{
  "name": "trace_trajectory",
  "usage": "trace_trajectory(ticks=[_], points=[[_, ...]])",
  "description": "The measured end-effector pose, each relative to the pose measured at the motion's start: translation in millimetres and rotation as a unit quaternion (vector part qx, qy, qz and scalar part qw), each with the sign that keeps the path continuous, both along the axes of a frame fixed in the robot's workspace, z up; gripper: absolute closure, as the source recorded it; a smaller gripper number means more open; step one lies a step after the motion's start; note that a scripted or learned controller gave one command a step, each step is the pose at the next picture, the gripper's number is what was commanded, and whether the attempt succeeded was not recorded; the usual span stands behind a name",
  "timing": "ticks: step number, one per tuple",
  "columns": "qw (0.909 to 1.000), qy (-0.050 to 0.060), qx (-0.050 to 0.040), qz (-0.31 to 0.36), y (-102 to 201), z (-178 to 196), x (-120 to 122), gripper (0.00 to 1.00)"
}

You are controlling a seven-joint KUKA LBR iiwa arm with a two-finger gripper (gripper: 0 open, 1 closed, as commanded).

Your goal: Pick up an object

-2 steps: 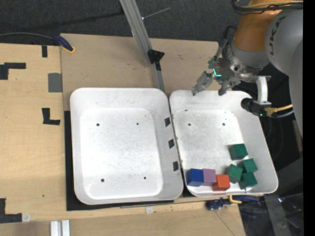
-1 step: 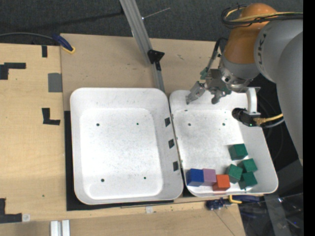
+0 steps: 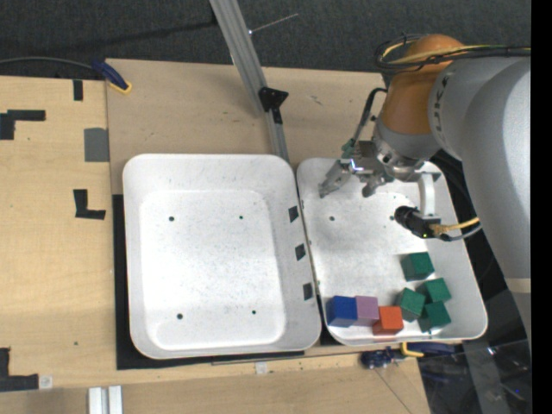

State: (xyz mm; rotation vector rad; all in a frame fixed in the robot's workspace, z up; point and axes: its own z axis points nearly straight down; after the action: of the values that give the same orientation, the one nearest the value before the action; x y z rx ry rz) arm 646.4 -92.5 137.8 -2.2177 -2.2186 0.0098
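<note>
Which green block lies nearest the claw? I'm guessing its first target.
The lone green block, highest in the right bin, set apart above the other three green ones clustered in the bottom corner, is nearest the claw.

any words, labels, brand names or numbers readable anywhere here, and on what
None can be read. The blocks, both white bins and the arm carry no visible lettering. The black tape pieces on the bench are plain shapes, not text.

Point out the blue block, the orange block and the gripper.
blue block (image 3: 342,309): camera view, its top face.
orange block (image 3: 390,318): camera view, its top face.
gripper (image 3: 348,185): camera view, midway between its open fingertips.
</note>
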Motion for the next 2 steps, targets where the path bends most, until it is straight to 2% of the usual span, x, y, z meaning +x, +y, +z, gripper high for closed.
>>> trace_trajectory(ticks=[1,2], points=[[1.0000,0.000,0.0002,0.000,0.7,-49.7,-1.7,0.00],[1.0000,-0.003,0.0006,0.001,1.6,-36.2,-0.1,1.00]])
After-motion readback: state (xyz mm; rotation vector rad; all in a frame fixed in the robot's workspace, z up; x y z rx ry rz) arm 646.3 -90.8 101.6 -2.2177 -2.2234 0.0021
